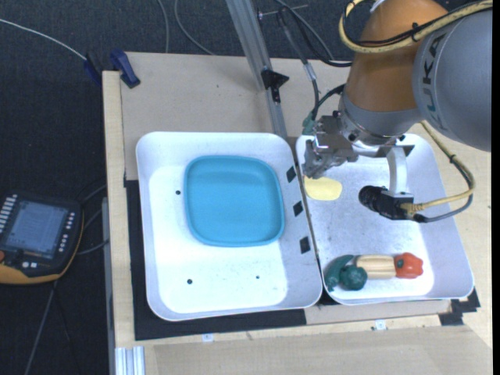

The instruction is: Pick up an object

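A pale yellow, rounded object lies near the left wall of the right bin. My gripper hangs just above its far edge, under the arm's orange band. Near the right bin's front edge lie a dark green round piece, a tan cylinder and a red piece, side by side. A blue square plate rests in the left bin.
A metal pole slants up behind the bins. A black camera unit with a yellow cable hangs off the wrist over the right bin. A handheld pendant sits off the bench at left.
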Tool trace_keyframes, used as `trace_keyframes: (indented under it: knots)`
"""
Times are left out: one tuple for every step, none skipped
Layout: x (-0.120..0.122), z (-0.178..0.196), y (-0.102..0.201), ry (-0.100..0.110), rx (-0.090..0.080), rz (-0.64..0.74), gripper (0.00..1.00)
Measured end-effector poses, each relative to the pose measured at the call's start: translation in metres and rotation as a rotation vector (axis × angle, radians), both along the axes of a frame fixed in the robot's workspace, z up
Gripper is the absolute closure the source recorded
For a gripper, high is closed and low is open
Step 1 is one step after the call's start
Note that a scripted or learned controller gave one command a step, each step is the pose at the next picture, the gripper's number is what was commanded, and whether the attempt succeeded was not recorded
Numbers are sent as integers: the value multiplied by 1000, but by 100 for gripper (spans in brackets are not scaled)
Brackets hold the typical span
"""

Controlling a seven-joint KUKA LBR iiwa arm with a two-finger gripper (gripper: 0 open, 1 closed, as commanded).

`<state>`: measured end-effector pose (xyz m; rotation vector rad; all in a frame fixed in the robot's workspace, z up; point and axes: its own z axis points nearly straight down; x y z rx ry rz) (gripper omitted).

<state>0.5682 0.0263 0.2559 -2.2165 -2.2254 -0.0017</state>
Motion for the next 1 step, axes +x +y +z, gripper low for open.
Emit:
trace_keyframes:
  knots:
    - [-9,2,45,0,0,-1,100]
